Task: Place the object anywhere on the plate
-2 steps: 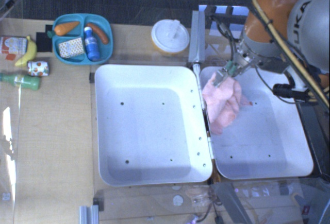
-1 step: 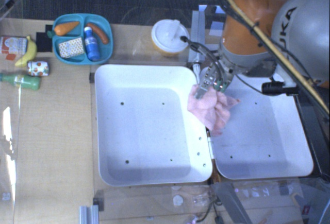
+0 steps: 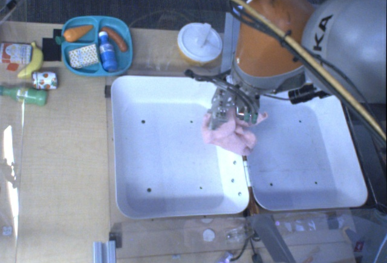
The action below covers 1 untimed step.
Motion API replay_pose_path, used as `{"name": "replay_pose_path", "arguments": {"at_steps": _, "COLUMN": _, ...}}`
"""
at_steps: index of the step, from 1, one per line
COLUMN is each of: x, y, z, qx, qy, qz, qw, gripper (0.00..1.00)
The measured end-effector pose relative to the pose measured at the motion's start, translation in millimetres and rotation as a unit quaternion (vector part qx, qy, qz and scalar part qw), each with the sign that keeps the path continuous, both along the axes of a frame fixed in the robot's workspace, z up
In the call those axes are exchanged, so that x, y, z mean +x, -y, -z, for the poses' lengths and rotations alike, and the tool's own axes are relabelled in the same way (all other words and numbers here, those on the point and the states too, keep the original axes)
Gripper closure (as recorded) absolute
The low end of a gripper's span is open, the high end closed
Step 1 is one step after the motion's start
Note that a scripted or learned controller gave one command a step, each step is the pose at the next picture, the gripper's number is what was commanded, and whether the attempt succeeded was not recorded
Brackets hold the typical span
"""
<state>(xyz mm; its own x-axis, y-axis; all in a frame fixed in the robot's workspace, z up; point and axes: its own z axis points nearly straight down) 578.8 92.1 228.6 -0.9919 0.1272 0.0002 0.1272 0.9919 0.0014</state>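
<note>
Over the seam between the two bins, the gripper [image 3: 233,113] is held low, carried by the arm [image 3: 272,32] that reaches in from the right. Directly beneath it a crumpled pink object [image 3: 228,136] is seen, soft like cloth. Most of the object is spread over the right edge of the left bin [image 3: 157,153], just beside the wall shared with the right bin [image 3: 308,153]. Its upper part meets the gripper's tip, but contact is hidden by the metal parts. Whether the gripper is open, closed or clamped on the object cannot be told from this slant.

A blue divided plate [image 3: 124,32] is set on the bench [image 3: 54,183] beyond the far left corner of the left bin, well apart from the pink object. Its sections are taken up by a carrot [image 3: 78,32], a sausage [image 3: 118,39], a blue bottle [image 3: 107,50] and a pale speckled block [image 3: 82,56]. A white cup [image 3: 200,43] with a yellow rim is placed near the far edge of the left bin, between the plate and the arm.

Left of the plate, a banana [image 3: 33,61], a carton [image 3: 15,53], a small can [image 3: 45,80] on its side and a green bottle [image 3: 24,95] on its side are grouped near the bench's edge. A tan cable [image 3: 314,68] is run slantwise across the arm's orange band.
</note>
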Motion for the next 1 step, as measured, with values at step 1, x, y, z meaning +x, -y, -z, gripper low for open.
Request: {"name": "replay_pose_path", "arguments": {"at_steps": 1, "x": -19.5, "y": -44.4, "z": -6.2, "qx": 0.0001, "qy": 0.0, "qz": -0.064, "qw": 0.998, "gripper": 1.0}}
